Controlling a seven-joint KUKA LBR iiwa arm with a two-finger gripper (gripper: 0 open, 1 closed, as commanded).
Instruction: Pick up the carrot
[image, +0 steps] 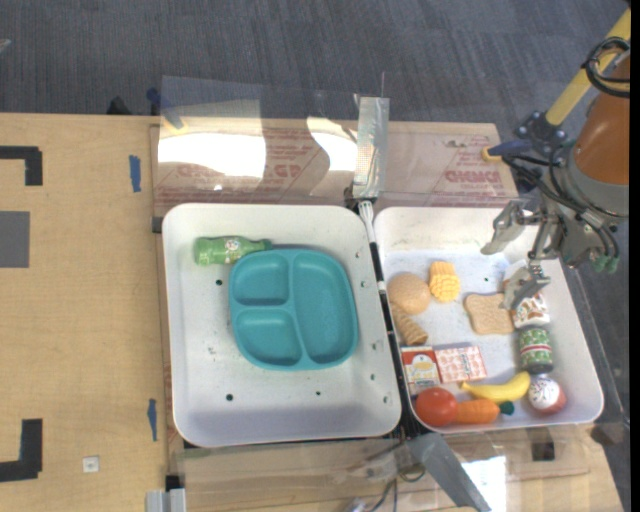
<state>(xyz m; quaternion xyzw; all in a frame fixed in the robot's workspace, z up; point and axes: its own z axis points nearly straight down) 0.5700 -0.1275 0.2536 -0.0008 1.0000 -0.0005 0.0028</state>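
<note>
Bins on the desk (80, 300), carrot (474, 411) lying low in the right one.

Left bin (190, 400) holds a teal divided plate (293, 308) and a green bottle (228, 249) lying along its far edge. Right bin (580, 380) holds a bun (408, 292), corn (444, 281), toast (488, 315), a red-labelled box (443, 364), a can (535, 346), a banana (500, 387) and a tomato (434, 404). The carrot is orange, stubby, with a green tip, lying flat at the near edge between tomato and banana. The hand (528, 262) hangs over the bin's far right part, fingers apart, gripping nothing.
</note>
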